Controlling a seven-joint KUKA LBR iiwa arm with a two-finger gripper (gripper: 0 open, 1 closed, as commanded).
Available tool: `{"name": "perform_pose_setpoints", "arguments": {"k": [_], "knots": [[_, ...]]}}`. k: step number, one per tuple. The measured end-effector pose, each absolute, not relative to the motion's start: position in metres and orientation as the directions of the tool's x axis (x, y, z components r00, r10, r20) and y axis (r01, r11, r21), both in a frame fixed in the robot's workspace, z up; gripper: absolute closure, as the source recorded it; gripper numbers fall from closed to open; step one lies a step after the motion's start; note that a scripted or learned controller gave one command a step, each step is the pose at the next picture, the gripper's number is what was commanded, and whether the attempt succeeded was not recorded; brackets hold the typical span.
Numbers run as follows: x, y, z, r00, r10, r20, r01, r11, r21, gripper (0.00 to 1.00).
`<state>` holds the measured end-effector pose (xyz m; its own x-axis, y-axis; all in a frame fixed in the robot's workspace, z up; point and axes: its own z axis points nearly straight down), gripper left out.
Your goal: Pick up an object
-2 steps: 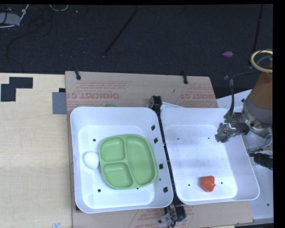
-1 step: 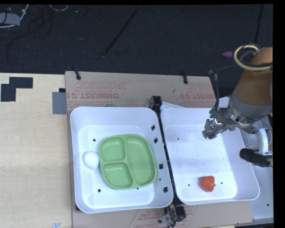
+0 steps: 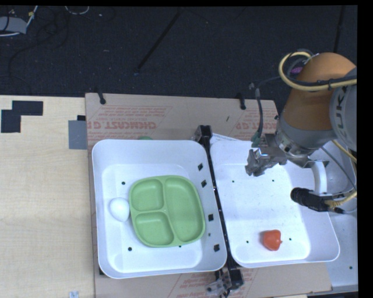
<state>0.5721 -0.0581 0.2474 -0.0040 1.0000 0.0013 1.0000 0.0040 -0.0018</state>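
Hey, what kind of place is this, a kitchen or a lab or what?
Probably a robot test bench in a lab: a gripper over two white bins, a green plate, loose cables behind.

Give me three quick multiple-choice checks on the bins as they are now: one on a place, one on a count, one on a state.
1. Where does the orange-red object lie?
A. right bin, near front edge
B. left bin, on the tray
C. on the bench outside

2. How many compartments has the green tray?
A. two
B. three
C. five

3. How does the white egg-like object sit?
A. inside a compartment
B. beside the tray's left edge
C. in the right bin

Answers: 1 A, it rests on the right bin floor near the front. 2 B, three hollows show. 3 B, it lies in the left bin against the tray.
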Motion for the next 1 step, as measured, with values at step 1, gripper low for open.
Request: {"name": "perform_pose_setpoints", "arguments": {"k": [1], "knots": [[0.5819, -0.0049, 0.2312, -0.004, 1.0, 0.002, 1.0, 0.004, -0.005, 1.0]]}}
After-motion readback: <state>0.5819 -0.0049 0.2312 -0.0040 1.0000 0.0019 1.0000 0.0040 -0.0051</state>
